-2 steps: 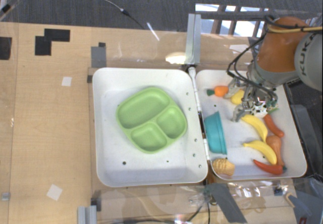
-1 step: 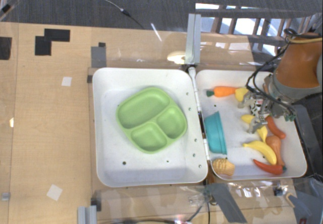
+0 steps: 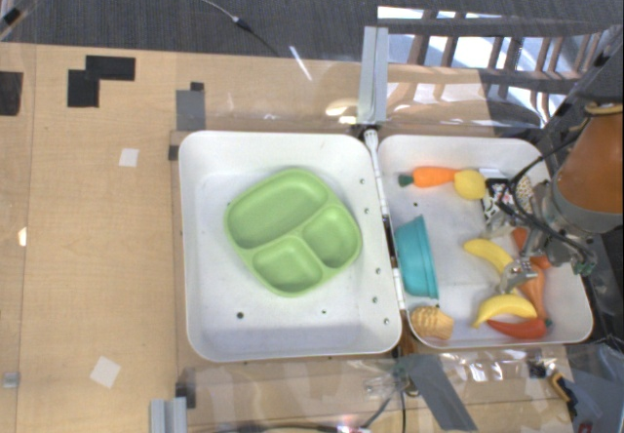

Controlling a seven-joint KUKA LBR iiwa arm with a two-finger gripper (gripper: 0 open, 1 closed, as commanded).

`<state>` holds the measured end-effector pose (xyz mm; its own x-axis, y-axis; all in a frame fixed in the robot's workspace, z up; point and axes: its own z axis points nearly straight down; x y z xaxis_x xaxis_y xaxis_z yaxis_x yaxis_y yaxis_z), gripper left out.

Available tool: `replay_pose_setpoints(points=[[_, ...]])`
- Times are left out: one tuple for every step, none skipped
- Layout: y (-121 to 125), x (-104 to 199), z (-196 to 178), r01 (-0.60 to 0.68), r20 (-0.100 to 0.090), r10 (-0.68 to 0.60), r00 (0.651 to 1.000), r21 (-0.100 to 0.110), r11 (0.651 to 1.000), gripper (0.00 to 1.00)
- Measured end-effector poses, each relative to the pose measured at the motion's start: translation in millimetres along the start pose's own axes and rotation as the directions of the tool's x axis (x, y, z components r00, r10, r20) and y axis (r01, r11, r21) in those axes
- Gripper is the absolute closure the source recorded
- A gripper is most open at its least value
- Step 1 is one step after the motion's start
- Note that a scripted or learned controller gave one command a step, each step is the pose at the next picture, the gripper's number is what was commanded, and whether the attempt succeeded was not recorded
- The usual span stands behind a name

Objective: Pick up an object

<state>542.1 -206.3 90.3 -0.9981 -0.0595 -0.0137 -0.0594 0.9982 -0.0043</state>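
Note:
The right bin point(image 3: 444, 343) holds several toy foods. An orange carrot point(image 3: 434, 177) and a yellow lemon point(image 3: 470, 184) lie at its far side. A teal bowl point(image 3: 417, 255) stands on edge against the left wall. Two yellow bananas point(image 3: 487, 252) point(image 3: 505, 307) lie toward the right, the nearer one resting on a red pepper point(image 3: 519, 329). A tan bread roll point(image 3: 432, 322) sits in the near left corner. My gripper point(image 3: 517, 267) reaches down into the right side of this bin, between the two bananas, with the arm's orange band point(image 3: 595, 177) above it.
The left bin point(image 3: 210, 324) carries a green divided plate point(image 3: 292, 231). A metal post point(image 3: 372, 70) rises behind the wall between the bins. Cables and a metal frame crowd the far right, behind the arm. Wooden bench top lies to the left.

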Motion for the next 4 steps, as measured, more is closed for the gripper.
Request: replay_pose_setpoints(points=[[1,-7,-14,0.007,0.020,-0.007,1.000,0.005,1.000,1.00],[68,-36,-146,-0.135,0.008,0.135,0.991,-0.002,0.991,1.00],[65,-34,-141,-0.139,-0.003,0.139,0.990,-0.002,0.990,0.00],[72,12,-8,-0.046,-0.013,0.045,0.999,-0.005,0.999,0.00]])
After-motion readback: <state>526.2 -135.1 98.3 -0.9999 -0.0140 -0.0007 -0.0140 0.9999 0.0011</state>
